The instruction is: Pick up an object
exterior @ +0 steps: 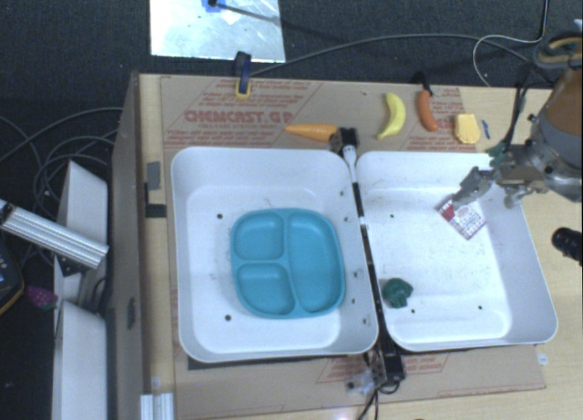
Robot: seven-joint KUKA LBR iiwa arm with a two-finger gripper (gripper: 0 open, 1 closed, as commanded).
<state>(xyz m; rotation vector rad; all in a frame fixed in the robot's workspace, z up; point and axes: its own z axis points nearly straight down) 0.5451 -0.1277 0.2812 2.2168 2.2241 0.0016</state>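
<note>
Left bin (196,227): one blue divided plate (287,261), lying flat at centre. Surface (273,104) behind the bins: orange carrot (311,132), yellow banana (393,116), orange-red sausage (425,110), yellow block (466,128). Right bin (524,304): dark green lump (397,292) near the front left corner; red-and-white packet (465,219) near the back, touching the gripper (471,184) above it. State of fingers: cannot tell.
</note>
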